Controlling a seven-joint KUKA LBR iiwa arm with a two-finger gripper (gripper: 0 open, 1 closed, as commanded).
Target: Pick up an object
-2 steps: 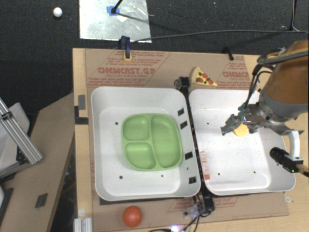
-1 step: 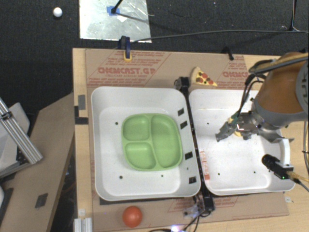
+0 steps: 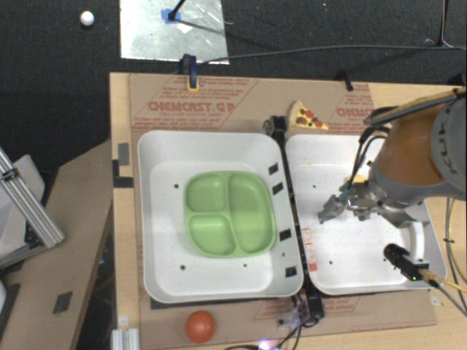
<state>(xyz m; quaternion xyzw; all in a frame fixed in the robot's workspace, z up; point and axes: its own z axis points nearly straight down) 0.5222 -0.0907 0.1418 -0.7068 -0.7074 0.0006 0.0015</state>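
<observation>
Two white bins sit side by side on the bench, and I take the green divided plate (image 3: 229, 214) as the landmark. It lies in the middle of the left bin (image 3: 157, 166) and has three compartments, all without anything in them. Below the plate, outside the bin on the cardboard (image 3: 219, 100), rests an orange ball (image 3: 199, 326). Up and to the right of the plate, just beyond the top rim where the bins meet, lies a toy pizza slice (image 3: 307, 116).

To the right of the plate, over the right bin (image 3: 321, 268), hangs the gripper (image 3: 332, 209), low above the white floor. Its fingers point toward the plate, but they are small and blurred, so I cannot tell how far apart they are, and I see nothing between them. Behind it the grey arm (image 3: 423, 152) with its orange band covers the far side of that bin.

My judgement is that no object is picked yet. The floor under the gripper looks bare, so closing here would probably catch nothing. The plate is the nearest thing inside a bin. To do this step well, the gripper should cross the dividing rim with enough height, come down over one plate edge, and close on the edge, because the flat middle gives no grip.
</observation>
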